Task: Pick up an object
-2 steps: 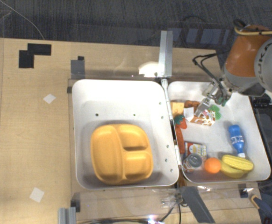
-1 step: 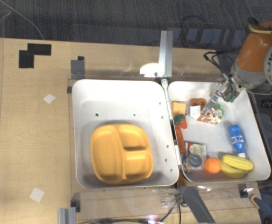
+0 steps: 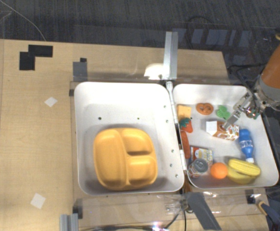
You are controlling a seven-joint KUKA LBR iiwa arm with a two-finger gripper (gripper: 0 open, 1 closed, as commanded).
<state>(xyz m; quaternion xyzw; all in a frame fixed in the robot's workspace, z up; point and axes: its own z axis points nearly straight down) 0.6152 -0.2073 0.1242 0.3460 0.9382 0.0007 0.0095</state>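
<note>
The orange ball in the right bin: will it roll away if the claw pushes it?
Probably yes. The orange ball looks round and smooth, so a push may roll it. The yellow banana lies beside it and the bin wall is close, so both could stop it soon.

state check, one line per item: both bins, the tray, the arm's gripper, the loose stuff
left bin: holds the yellow tray, upright
right bin: holds the loose items
gripper: low over the red and white packet, holding nothing
blue bottle: lying down
banana: lying beside the orange
</note>
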